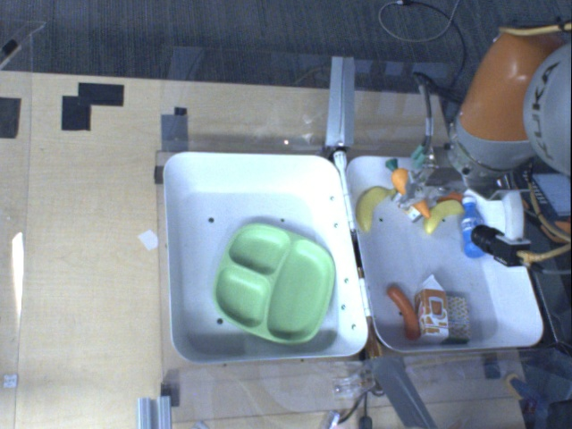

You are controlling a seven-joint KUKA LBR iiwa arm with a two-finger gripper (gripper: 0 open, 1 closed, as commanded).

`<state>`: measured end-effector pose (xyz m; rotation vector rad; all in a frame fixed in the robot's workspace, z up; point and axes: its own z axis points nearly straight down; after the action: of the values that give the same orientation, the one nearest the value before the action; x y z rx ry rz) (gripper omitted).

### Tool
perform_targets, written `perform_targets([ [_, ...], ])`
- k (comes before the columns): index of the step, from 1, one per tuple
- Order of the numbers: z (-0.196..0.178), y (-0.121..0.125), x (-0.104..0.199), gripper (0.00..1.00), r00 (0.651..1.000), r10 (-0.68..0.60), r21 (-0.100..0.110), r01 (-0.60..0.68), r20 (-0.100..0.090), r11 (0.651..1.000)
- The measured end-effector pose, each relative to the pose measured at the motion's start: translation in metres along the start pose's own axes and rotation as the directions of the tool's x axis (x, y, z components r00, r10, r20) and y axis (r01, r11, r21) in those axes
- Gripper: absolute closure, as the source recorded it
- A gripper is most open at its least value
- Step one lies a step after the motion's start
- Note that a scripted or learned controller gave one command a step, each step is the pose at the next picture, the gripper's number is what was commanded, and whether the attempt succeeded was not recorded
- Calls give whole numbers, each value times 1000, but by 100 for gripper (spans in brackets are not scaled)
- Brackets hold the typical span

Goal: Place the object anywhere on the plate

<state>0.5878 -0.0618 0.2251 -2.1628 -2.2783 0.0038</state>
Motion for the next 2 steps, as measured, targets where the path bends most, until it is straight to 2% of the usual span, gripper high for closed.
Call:
perform_targets([
  [1, -39, -41, 106, 100, 999, -41, -2, 41, -1, 999],
  [2, 23, -82, 156, 100, 998, 69, 2, -69, -1, 998],
])
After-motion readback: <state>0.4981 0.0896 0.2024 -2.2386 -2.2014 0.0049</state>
